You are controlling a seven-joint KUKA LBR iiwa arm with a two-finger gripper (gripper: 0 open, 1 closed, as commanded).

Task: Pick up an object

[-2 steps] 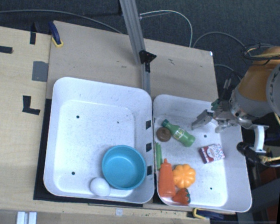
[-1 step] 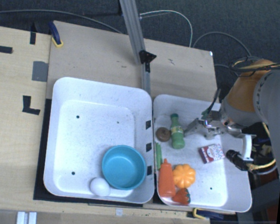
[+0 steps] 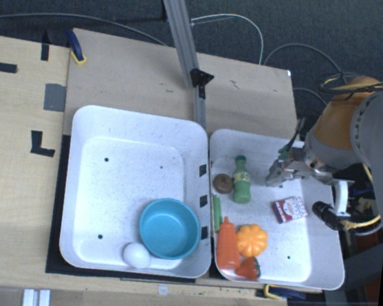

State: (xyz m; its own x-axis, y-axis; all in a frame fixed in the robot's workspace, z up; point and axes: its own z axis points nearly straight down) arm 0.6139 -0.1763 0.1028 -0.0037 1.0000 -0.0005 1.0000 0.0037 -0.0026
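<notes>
Two shallow white bins are seen side by side on the bench, the left bin [image 3: 90,129] and the right bin [image 3: 316,268]. The arm [image 3: 361,128], grey with an orange band, is seen entering from three o'clock, and its gripper [image 3: 277,174] is held over the right bin's upper middle, at about one o'clock of that bin's centre. Whether the jaws are wide or narrow cannot be told, and nothing is seen between them. A green bottle [image 3: 241,180] is found just at nine o'clock of the gripper, apart from it, with a brown round object [image 3: 223,183] touching or just beside the bottle at its nine o'clock. A small red and white packet [image 3: 289,209] lies at five o'clock of the gripper, near it but apart. At six o'clock in the right bin an orange pumpkin-like object [image 3: 251,240] is seen beside an orange carrot-like object [image 3: 227,244], with a small red object [image 3: 250,267] just below them. A thin green strip [image 3: 216,212] lies along that bin's left wall. In the left bin, a blue bowl [image 3: 168,228] sits at five o'clock, and a white ball [image 3: 137,254] is seen touching it at its seven o'clock.
</notes>
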